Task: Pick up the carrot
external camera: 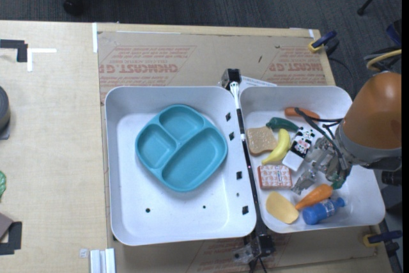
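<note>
The carrot (316, 195), a short orange tapered piece, lies slanted near the front of the right bin (365, 201). It rests between a yellow round piece (282, 208) and a blue bottle (321, 210). My gripper (309, 178) hangs just above and behind the carrot's left end, with the grey wrist and orange arm body (378, 113) reaching in from the right. Nothing is visibly lifted off the bin floor.
The right bin also holds a banana (279, 146), a bread slice (259, 139), a red-and-white packet (275, 176), a black-and-white toy (304, 139), a dark green piece (281, 124) and a thin orange item (301, 114). The left bin (121, 201) holds a blue divided plate (182, 147).
</note>
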Controlling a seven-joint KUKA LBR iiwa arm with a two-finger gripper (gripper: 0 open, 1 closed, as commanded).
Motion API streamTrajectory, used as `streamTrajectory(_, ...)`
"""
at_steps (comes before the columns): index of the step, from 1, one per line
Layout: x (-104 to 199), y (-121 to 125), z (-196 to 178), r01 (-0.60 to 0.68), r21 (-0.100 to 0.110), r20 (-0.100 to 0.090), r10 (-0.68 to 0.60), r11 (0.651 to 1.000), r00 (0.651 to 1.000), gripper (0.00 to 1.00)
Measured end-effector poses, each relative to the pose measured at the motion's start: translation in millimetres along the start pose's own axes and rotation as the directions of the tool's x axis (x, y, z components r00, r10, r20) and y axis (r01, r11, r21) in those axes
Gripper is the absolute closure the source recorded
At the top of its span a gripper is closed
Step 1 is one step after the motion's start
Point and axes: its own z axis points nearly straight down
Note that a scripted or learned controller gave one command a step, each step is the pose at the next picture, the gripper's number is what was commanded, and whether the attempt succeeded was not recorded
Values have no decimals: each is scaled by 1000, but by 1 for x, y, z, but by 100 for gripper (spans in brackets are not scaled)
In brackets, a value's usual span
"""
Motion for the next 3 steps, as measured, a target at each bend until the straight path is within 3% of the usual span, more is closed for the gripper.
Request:
streamTrajectory(1,1,-5,9,410,-1,-7,-410,912,912,0)
streamTrajectory(2,-2,-3,-1,403,-2,2,-403,915,915,100)
streamTrajectory(3,-2,-3,-1,403,-2,2,-403,915,915,0)
